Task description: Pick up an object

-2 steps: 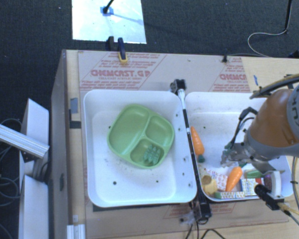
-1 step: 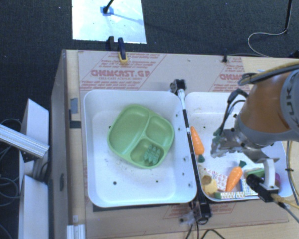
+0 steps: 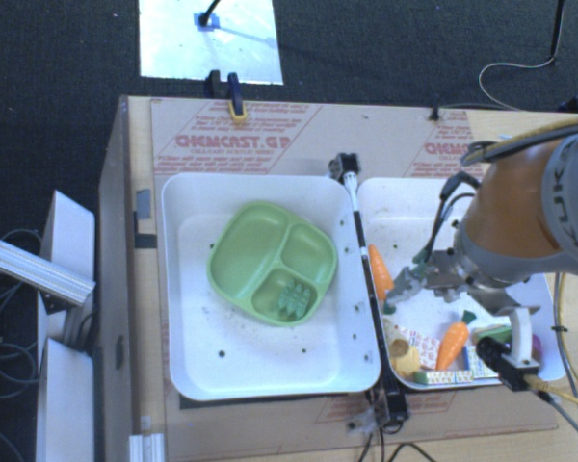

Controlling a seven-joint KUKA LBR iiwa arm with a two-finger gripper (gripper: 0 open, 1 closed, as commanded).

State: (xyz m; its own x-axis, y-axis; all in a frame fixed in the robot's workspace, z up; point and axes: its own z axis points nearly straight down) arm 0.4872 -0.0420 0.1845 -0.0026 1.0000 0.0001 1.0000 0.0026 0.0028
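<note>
Carrots — toy ones — lie in the right bin: one against the divider, long axis running up and down the view, thin end at the top; another near the front wall, tilted, leaves upward-right. The gripper hangs just beside the first carrot; I cannot tell how its fingers stand. Risk, as I judge it: the carrot hugs the divider, so a finger could strike that wall or merely nudge the carrot aside. The left bin holds a green divided plate.
</note>
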